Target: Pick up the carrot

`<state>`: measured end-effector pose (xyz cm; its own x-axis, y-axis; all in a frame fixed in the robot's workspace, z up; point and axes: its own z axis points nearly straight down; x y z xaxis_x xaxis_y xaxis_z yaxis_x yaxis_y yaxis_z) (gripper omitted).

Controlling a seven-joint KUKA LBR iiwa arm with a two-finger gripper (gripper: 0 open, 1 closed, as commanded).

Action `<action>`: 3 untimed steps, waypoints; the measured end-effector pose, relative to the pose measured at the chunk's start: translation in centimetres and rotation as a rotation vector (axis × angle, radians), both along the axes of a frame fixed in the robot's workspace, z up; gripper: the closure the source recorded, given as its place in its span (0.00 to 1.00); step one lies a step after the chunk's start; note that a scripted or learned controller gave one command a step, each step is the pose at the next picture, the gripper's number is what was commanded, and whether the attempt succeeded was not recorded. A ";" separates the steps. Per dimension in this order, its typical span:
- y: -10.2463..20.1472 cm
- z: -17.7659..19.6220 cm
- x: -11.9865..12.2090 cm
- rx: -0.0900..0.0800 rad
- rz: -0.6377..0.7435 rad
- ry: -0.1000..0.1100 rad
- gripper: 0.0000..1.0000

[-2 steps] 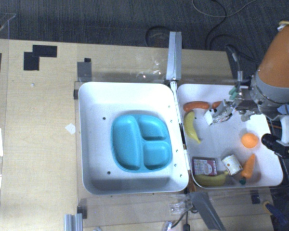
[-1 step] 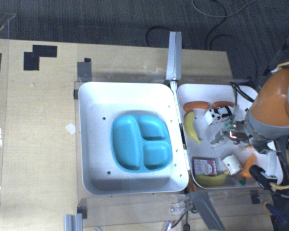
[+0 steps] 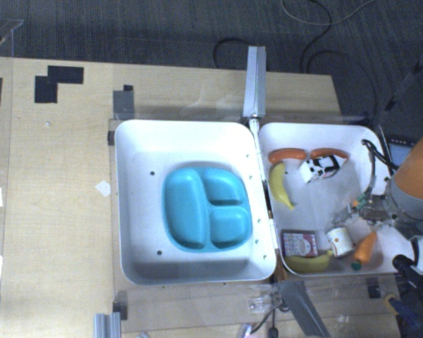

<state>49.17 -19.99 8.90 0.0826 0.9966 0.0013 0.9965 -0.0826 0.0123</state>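
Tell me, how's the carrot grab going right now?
Gripper hovering in right bin, nothing visibly held. Carrot lying near bin's front right corner, untouched. White can sits close beside it, banana further left.

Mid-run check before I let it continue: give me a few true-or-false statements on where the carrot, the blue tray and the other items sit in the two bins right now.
1. The carrot lies in the right bin. True.
2. The blue tray sits in the right bin. False: it is in the left bin.
3. A banana lies near the divider side of the right bin. True.
4. The carrot rests on the blue tray. False: it lies on the right bin's floor, near the front right corner.
5. The small can lies just left of the carrot. True.
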 end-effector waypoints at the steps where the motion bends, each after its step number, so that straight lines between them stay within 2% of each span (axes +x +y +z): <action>1: 0.0 1.2 0.2 -0.001 0.002 -0.006 1.00; 2: 0.0 1.2 0.2 -0.001 0.002 -0.006 0.00; 3: 0.1 2.3 0.4 -0.002 0.004 -0.011 1.00</action>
